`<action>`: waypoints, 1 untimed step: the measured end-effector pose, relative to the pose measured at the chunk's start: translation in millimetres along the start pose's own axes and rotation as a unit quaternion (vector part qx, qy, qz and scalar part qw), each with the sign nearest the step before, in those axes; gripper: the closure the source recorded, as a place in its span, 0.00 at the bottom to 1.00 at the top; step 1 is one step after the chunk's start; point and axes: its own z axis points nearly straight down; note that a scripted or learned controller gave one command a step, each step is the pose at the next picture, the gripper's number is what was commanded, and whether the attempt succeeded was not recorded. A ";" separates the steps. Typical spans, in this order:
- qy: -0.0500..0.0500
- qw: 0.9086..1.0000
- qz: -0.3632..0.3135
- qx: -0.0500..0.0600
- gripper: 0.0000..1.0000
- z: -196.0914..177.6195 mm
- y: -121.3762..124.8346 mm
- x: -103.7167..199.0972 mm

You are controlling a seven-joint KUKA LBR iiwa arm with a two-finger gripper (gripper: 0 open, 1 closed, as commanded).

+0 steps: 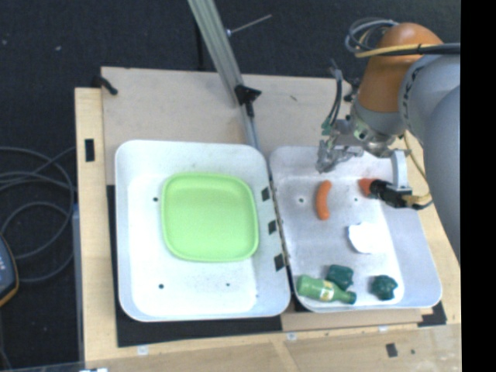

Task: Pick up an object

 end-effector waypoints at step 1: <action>0.000 1.000 0.000 -0.001 1.00 -42.9 -0.1 0.6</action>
